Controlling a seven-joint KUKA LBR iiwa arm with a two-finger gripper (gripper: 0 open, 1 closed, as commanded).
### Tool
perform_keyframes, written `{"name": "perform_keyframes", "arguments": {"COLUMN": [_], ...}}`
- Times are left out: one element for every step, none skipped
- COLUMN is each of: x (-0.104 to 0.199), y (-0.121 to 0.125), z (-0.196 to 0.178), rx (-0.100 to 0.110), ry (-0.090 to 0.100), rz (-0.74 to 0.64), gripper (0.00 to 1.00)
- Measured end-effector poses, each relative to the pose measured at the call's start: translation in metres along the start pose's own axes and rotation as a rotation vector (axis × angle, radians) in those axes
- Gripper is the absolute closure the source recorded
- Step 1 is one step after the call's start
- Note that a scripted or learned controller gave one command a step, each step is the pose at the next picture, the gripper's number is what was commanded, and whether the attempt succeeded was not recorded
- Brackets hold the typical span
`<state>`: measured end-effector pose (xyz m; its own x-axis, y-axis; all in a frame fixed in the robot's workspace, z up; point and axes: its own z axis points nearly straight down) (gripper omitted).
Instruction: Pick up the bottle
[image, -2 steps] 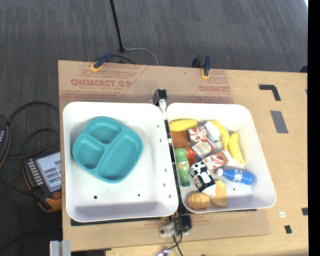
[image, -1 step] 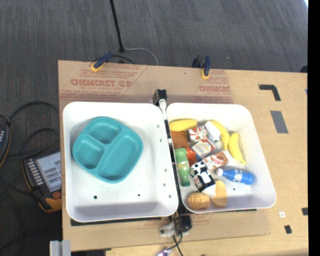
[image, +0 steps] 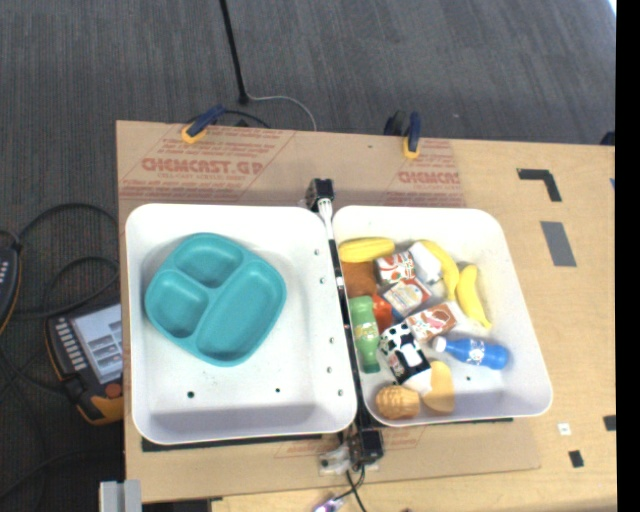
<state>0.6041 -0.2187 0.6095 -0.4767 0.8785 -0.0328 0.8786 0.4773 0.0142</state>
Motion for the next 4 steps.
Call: {"name": "perform_keyframes", "arguments": {"x": [0.0, 0.0, 0.0, 0.001], "y": [0.001, 0.003, 0.004, 0.005], "z": [-0.01, -0.02, -0.031, -0.041], "rx": [-0.001, -0.002, -0.003, -0.004], "ry": [-0.003, -0.007, -0.009, -0.013], "rz": [-0.001, -0.002, -0.003, -0.004], "gripper": [1.0, 1.0, 1.0, 1.0]}}
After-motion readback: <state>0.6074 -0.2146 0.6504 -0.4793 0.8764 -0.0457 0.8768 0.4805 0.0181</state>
